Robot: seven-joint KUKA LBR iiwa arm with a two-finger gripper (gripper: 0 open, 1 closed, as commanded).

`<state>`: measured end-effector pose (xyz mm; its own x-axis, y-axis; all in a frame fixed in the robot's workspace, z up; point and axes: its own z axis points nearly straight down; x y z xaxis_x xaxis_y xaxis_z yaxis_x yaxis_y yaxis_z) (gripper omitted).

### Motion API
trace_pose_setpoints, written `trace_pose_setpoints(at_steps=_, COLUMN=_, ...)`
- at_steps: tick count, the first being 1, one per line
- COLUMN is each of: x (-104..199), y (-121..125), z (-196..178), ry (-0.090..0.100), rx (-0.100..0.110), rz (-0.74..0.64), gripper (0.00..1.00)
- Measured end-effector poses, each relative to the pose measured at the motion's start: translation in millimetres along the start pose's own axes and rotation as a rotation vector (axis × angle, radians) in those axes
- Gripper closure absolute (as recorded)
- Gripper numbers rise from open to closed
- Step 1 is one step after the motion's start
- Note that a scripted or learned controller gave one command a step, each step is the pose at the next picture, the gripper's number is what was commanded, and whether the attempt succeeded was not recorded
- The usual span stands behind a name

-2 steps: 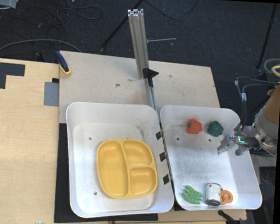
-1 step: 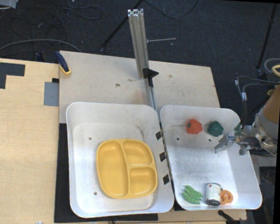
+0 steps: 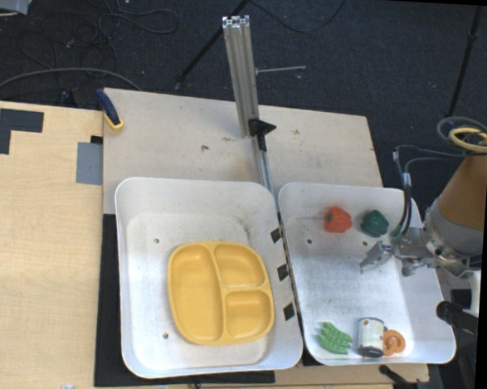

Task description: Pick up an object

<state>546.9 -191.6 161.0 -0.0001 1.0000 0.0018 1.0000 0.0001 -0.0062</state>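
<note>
Flanking the fingers (image 3: 378, 259), red pepper (image 3: 336, 220), green toy (image 3: 375, 223), can (image 3: 371, 336) nearby

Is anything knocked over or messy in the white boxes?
The small can in the right bin looks tipped on its side, lying against an orange ring-shaped toy. The yellow tray in the left bin sits slightly crooked. Nothing looks spilled or broken.

A red pepper (image 3: 336, 220) and dark green toy (image 3: 375, 223) lie upper right; green pods (image 3: 334, 338), can (image 3: 371, 336), orange ring (image 3: 394, 342) lower right.
</note>
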Motion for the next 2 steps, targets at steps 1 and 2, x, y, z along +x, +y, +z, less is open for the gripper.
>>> trace_pose_setpoints(at_steps=1, x=-1, y=-2, z=44, ry=0.0, rx=0.001, rz=0.001, gripper=0.0)
trace_pose_setpoints(at_steps=2, x=-1, y=0, z=70, ry=0.0, rx=-0.005, rz=0.0, gripper=0.0)
